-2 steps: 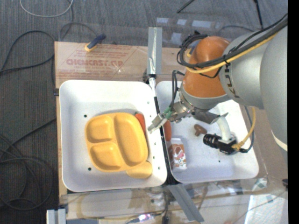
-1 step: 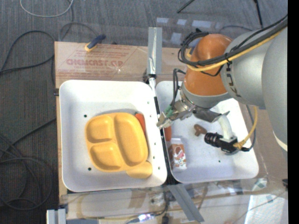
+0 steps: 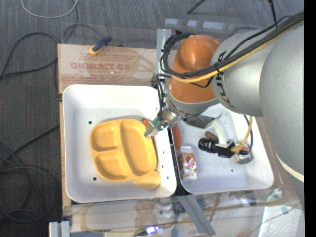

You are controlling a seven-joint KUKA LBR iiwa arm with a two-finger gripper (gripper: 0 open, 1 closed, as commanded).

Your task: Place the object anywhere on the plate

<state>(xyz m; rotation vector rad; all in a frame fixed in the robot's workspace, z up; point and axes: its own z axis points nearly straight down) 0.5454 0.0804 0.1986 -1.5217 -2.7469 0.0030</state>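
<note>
Gripper (image 3: 155, 127) hangs over the right rim of the plate (image 3: 121, 149) in the left bin (image 3: 74, 132) — probably placed for release. A red object (image 3: 152, 140) lies at that rim, just below it. Whether the gripper is wide or narrow — cannot tell.

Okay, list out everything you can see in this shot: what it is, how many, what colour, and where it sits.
left bin: one, white, on the bench
right bin: one, white, beside the left one
plate: one, yellow, three compartments, in the left bin
rounded lump: one, yellow, left bin, against the plate's near right corner
long thing: one, orange-red, right bin, along its left wall
packet: one, brown and red, right bin, near end of the long thing
cardboard sheet: one, brown, under the bins' far side
cables: several, mostly black, on the grey carpet
arm: one, grey with orange band, from the right
gripper: one, at the plate's right edge
</note>
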